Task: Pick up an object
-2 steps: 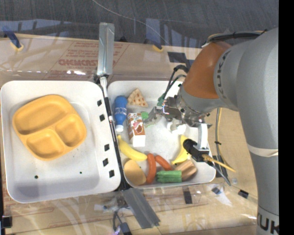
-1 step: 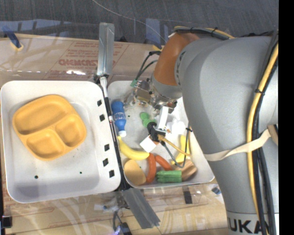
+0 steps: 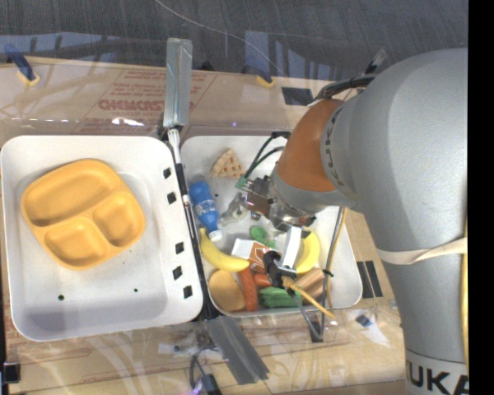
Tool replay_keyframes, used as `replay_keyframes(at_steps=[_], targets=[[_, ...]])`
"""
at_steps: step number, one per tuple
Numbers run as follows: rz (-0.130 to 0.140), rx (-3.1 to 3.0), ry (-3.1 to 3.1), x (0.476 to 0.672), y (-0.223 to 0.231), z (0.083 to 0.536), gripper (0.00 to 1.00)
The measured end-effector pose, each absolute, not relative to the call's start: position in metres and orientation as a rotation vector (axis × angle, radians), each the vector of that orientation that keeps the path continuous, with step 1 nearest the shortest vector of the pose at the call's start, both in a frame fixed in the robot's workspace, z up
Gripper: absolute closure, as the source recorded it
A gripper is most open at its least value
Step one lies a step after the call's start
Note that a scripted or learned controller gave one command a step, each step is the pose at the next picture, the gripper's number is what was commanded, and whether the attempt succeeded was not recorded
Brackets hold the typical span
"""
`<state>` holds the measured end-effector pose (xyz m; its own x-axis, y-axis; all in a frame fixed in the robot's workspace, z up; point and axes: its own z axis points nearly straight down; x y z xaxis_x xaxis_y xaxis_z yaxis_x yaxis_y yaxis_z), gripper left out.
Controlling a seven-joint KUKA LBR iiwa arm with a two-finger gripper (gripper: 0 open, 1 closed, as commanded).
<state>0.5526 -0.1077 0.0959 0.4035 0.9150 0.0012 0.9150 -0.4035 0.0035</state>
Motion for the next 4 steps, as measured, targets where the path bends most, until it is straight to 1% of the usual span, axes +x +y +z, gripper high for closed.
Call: replay_keyframes(at_steps=[1,2,3,4], targets=[[-0.006,2.709,1.604,0.656,-0.121,0.102,0.0],[-0.006,2.723,1.57,0.657,-0.096,0.097,0.0],[0.0,2.463,1.949,0.657,-0.102,0.141,0.0],[-0.009,2.433,2.0,0.655,-0.089,0.088,0.0]])
